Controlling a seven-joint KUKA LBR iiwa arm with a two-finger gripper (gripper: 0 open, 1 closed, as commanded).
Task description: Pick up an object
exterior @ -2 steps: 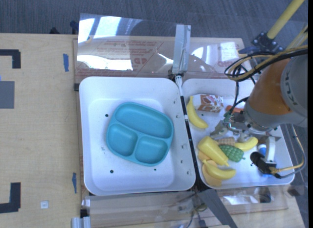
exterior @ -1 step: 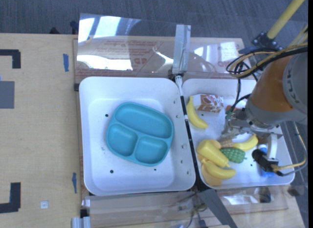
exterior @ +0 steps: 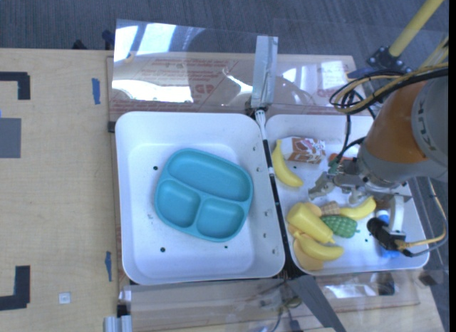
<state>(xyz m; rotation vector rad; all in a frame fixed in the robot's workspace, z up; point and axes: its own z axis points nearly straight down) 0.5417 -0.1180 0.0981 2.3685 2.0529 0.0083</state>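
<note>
From the camera above the bench, the gripper [exterior: 340, 184] hangs low in the right bin [exterior: 420, 252] over the toy food, and nothing looks lifted, so the pick seems not yet made; whether the fingers are parted or closed I cannot tell. The likeliest target, a green ridged piece [exterior: 339, 225], lies flat just below the gripper, long axis roughly left-right, touching the yellow pieces [exterior: 311, 222].

tray [exterior: 204, 194] in L bin [exterior: 135, 181], toys [exterior: 313, 232] R bin [exterior: 420, 249]
</note>
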